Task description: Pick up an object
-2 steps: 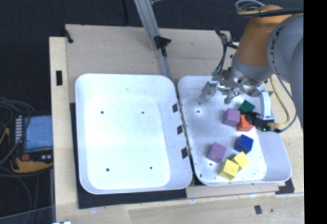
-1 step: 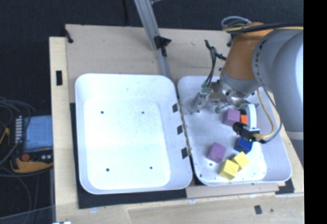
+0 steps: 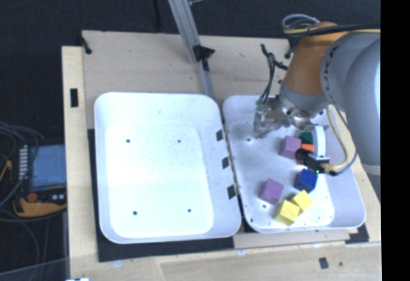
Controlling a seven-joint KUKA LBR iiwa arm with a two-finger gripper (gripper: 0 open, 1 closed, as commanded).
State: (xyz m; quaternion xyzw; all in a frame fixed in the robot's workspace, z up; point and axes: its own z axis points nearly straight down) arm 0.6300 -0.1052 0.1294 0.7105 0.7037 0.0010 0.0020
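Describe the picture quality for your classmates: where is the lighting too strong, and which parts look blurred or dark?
In the camera view, the left bin is overexposed, its white floor glowing with little detail; the surroundings beyond the bench sink into near black; the whole frame is soft, so the pincer over the right bin is blurry, while the purple, yellow and blue blocks stay readable.

Bright, washed-out glare on the left bin [image 3: 157, 164], dim, soft-focus surroundings.

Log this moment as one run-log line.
gripper: over right bin, upper left | nearest: purple block | grasp: none seen | left bin: white
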